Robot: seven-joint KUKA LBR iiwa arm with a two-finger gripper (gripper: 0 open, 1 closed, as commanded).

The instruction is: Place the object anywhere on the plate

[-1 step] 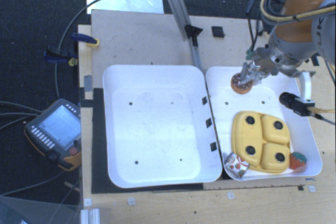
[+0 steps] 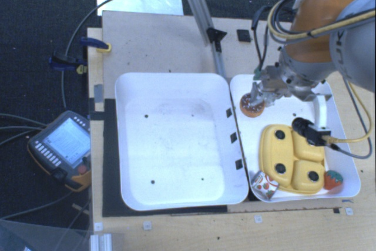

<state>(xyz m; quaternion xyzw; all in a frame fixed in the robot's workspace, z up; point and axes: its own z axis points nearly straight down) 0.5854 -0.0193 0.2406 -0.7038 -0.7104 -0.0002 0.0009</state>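
A yellow plate (image 2: 294,157) with three compartments lies in the right bin (image 2: 346,185), towards its front. A small brown doughnut with sprinkles (image 2: 251,107) sits at the bin's back left corner, off the plate. My gripper (image 2: 258,97) hangs directly over the doughnut, its tip at the doughnut's upper edge. Whether it grips the doughnut is hidden by the hand.
A white cup with a red pattern (image 2: 265,184) lies at the plate's front left corner. A red strawberry-like piece (image 2: 333,179) rests at the plate's front right. The left bin (image 2: 173,144) stands beside it. A teach pendant (image 2: 61,149) lies off the bench at left.
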